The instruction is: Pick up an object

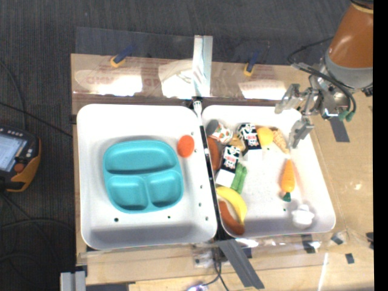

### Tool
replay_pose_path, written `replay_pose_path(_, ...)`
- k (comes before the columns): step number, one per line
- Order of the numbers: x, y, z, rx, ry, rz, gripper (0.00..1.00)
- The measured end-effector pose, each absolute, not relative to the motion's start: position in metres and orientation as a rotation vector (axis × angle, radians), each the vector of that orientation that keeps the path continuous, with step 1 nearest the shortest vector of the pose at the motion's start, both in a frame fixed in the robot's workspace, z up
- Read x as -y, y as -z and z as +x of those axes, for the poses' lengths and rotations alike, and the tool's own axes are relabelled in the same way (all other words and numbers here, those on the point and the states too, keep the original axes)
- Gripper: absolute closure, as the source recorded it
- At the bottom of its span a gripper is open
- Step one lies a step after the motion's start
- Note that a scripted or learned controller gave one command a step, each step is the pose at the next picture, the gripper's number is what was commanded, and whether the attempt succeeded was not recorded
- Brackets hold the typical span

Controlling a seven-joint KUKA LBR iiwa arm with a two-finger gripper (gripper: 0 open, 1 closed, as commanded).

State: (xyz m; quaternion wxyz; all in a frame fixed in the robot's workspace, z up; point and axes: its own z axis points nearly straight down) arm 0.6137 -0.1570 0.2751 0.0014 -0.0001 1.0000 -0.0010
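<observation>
We see the arm (354,38) coming in from the upper right, its orange band above the grey wrist. The tool (295,115) hangs over the upper right corner of the right bin (318,208), with its two fingers spread wide and nothing between them. One finger (286,100) sits near the bin's back rim; the other reaches down toward the bin floor, just above the carrot (287,177).

The right bin holds the things to pick. The carrot lies near the right wall, its green end pointing to the front. Along the left wall lies a banana (235,202), with a brown piece under it that we cannot name. A green vegetable (240,177) lies beside small black-and-white cartons (231,156) near the middle back. A small white thing (302,214) rests in the front right corner.

The left bin (91,223) holds a teal divided tray (143,174) and an orange ball (185,145) just beside the tray's upper right corner. Both bins stand side by side on the bench (351,187).
</observation>
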Motion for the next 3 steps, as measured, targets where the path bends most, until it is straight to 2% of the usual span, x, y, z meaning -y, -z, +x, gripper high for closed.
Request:
replay_pose_path(1,0.177,-0.113,0.629,-3.136,0.006,0.097,0.00)
replay_pose_path(2,0.225,-0.090,0.556,-3.130,0.006,0.115,0.00)
replay_pose_path(3,0.224,-0.101,0.559,-3.125,0.014,0.111,1.00)
